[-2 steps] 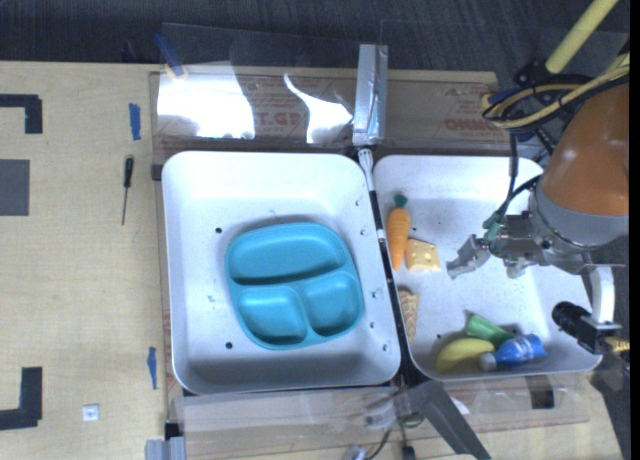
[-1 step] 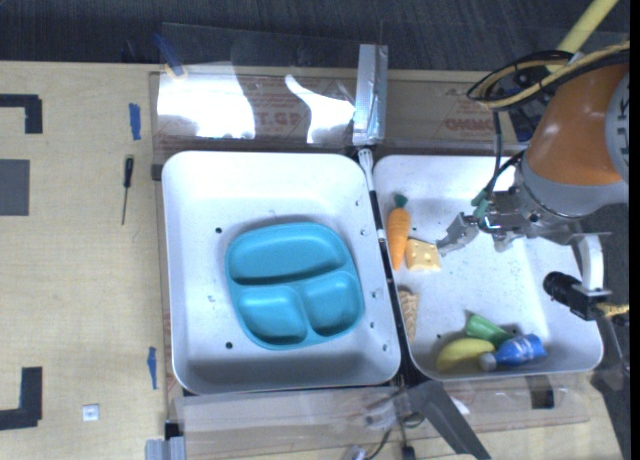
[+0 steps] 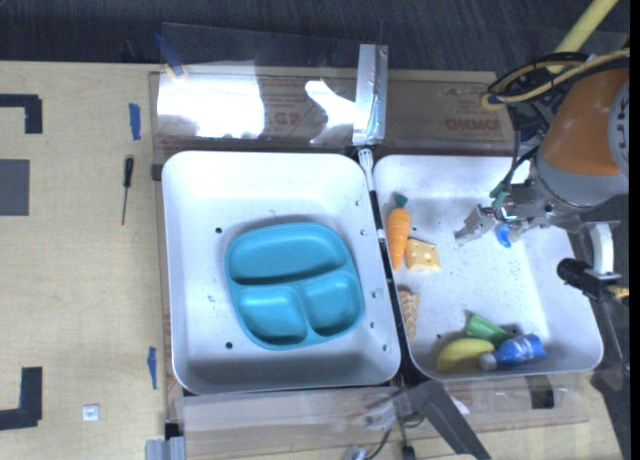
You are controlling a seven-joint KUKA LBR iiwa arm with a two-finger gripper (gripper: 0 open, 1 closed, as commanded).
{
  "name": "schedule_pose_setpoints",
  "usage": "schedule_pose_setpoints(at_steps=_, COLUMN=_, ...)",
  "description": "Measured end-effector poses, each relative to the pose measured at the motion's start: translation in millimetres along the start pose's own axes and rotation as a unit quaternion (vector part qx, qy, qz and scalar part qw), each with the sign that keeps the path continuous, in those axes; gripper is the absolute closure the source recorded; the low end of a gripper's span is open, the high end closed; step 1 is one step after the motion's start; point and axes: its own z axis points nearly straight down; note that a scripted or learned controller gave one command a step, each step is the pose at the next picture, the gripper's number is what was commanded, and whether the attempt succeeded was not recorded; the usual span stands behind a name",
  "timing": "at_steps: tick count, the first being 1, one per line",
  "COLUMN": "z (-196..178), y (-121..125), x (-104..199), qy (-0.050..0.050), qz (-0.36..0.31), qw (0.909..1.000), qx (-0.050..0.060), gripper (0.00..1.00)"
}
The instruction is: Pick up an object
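orange carrot (image 3: 398,233) and cheese (image 3: 423,256) lie by the right bin's (image 3: 560,293) left wall, likely easy picks. gripper (image 3: 487,220) hovers near them, seemingly part open and holding nothing, though it's blurry. banana (image 3: 465,352) and bottle (image 3: 518,350) sit at the front.

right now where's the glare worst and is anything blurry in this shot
Camera view: the strongest glare sits on the clear panel behind the left bin, washing it white; the gripper looks soft and smeared, while the blue tray and carrot read fairly sharp.
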Motion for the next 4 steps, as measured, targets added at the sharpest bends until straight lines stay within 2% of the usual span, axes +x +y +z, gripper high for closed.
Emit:
schedule_pose_setpoints(at_steps=1, z=46, y=17, x=-45, qy=0.000, qz=0.020, qw=0.9998, qx=-0.003, gripper=0.00)
schedule_pose_setpoints(at_steps=2, z=53, y=14, x=-52, qy=0.002, qz=-0.004, qw=1.0000, qx=-0.002, gripper=0.00)
schedule_pose_setpoints(at_steps=3, z=53, y=29, x=-49, qy=-0.001, qz=-0.074, qw=0.9973, qx=-0.004, gripper=0.00)
schedule_pose_setpoints(at_steps=4, z=-9, y=11, x=-22, qy=0.000, qz=-0.064, qw=0.9979, qx=-0.004, gripper=0.00)
